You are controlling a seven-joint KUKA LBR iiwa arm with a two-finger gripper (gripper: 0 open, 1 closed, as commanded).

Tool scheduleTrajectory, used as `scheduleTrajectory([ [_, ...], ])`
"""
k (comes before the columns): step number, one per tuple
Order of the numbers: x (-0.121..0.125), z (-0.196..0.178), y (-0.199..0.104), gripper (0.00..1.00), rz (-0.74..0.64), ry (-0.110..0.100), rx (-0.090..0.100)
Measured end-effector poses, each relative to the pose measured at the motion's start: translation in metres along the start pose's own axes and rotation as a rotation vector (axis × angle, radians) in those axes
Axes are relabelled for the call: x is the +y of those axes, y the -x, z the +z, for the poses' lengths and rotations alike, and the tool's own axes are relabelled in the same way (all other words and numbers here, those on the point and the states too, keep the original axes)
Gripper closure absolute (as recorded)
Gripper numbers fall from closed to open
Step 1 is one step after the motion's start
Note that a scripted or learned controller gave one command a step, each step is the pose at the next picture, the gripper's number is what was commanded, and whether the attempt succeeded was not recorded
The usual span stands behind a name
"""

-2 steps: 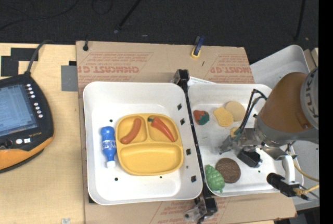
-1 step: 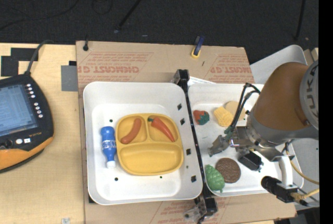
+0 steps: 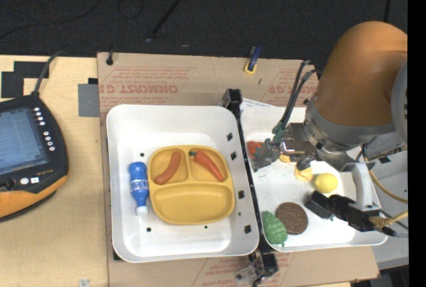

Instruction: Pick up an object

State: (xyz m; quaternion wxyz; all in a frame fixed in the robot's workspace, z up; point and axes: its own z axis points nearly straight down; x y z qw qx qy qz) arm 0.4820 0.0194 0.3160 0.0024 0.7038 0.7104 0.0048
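My gripper (image 3: pixel 264 154) hangs low over the left part of the right bin (image 3: pixel 333 234), close to the divider between the bins. A small red object (image 3: pixel 253 145) lies right beside it, partly hidden by it. Whether the gripper touches it is unclear. Further right in this bin lie a yellow lemon (image 3: pixel 325 182) and a small yellow piece (image 3: pixel 303 174). A brown round patty (image 3: pixel 291 218) and a green leafy toy (image 3: pixel 274 228) rest near the front edge.
The left bin (image 3: pixel 126 139) holds a yellow divided plate (image 3: pixel 192 199) with a sausage (image 3: pixel 167 167) and a red-orange pepper (image 3: pixel 209 164) in its two upper compartments. A blue bottle (image 3: pixel 138 187) lies left of the plate. A tablet (image 3: pixel 26 152) sits far left.
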Motion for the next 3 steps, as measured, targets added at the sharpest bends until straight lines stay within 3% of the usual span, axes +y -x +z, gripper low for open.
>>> scheduleTrajectory([
  [1, -0.002, -0.002, 0.004, 1.00, 0.008, -0.016, -0.003],
  [2, -0.001, -0.011, 0.005, 1.00, 0.007, -0.019, -0.003],
  [3, -0.005, -0.093, -0.030, 1.00, 0.006, -0.004, -0.002],
])
